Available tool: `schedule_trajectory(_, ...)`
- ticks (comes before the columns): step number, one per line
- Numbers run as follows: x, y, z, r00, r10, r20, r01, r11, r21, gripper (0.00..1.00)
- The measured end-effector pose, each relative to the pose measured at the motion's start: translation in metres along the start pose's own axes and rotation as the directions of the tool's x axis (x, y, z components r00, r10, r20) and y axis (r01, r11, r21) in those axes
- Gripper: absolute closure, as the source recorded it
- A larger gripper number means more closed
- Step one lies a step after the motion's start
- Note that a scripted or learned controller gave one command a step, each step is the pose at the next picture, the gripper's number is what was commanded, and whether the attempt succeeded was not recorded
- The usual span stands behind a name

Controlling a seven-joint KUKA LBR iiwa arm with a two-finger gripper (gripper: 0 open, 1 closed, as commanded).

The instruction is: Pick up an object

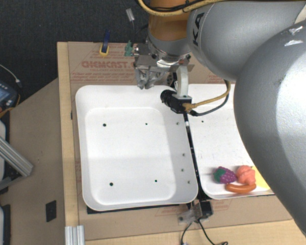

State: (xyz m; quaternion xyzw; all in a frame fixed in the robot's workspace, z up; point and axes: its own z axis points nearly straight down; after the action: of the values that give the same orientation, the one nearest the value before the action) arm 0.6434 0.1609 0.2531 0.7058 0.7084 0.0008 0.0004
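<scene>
Three small toys lie in the right bin [218,137] near its front edge: a purple bunch of grapes [225,175], an orange-pink fruit [246,173] and an orange-red sausage shape [240,188] just in front of them. My gripper [148,80] hangs over the back edge of the left bin [92,152], far from the toys, with nothing seen in it. The big grey arm covers much of the right bin's right side.
A black cable fitting [175,100] hangs from the wrist over the divide between the bins. A blue-and-yellow clip [105,44] and a green part [128,48] sit on the cardboard behind the left bin. More cabling [196,213] lies at the bench front.
</scene>
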Motion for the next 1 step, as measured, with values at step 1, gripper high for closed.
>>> schedule_trajectory(1, 0.0385, 0.0109, 0.0085, 1.0, -0.001, -0.001, 0.001, 1.0, -0.001, 1.0)
